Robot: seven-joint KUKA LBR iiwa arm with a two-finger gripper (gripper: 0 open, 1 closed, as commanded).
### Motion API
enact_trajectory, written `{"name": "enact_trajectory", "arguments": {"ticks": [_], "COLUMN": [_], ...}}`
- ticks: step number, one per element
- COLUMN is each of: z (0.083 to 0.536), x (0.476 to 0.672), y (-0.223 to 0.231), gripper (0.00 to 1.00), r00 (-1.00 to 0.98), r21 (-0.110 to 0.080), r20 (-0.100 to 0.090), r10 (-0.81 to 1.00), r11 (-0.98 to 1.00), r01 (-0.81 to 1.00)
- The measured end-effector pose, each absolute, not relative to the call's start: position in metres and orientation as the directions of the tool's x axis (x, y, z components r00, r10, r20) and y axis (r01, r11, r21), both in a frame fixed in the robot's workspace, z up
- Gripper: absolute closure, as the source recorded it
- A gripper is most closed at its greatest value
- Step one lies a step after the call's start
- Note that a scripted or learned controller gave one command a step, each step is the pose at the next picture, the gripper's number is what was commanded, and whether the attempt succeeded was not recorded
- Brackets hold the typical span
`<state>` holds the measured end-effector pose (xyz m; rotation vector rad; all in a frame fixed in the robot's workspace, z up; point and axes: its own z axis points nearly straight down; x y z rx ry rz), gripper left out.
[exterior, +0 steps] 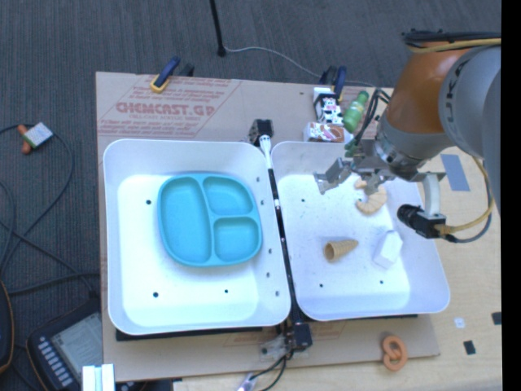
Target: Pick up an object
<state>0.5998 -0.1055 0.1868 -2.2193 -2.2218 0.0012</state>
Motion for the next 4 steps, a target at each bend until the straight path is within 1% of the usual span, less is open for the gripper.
{"name": "enact_trajectory", "arguments": {"ticks": [1,2,3,4], "z": [0.088,0.088,0.098,0.185], "x": [0.577,0.52,0.521,0.591], "y": [-0.1,-0.111,-0.113,-0.056], "gripper": [0.0,0.0,1.0,1.0], "r00": [0.0,0.001,0.002,-0.002], "r21": [0.005,0.008,0.011,0.002], "r20": [-0.001,-0.003,-0.005,0.0], "r10": [1.0,1.0,1.0,1.0], "r11": [0.0,-0.001,-0.002,0.002], "r01": [1.0,1.0,1.0,1.0]}}
